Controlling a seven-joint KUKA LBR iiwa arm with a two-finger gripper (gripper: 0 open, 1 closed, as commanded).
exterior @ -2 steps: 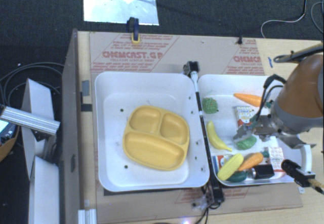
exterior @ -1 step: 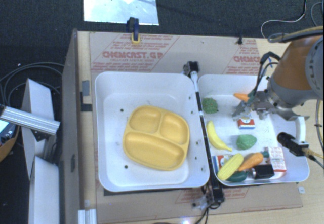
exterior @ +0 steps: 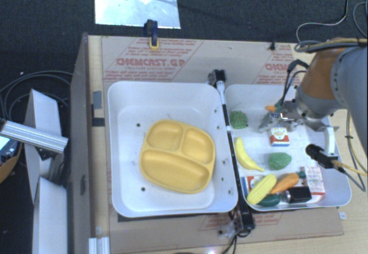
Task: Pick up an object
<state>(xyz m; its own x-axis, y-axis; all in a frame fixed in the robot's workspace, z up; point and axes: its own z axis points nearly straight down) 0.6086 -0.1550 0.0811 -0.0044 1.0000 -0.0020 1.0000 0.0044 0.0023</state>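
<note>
Gripper low in right bin, just above small red-and-white carton; finger spread impossible to tell, perhaps touching carton's top. Nearby: two green broccoli pieces, banana, corn, carrot. Yellow divided tray in left bin.

tray in left bin

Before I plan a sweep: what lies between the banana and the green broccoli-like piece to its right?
Bare white bin floor separates banana and green piece, per the camera view.
</note>
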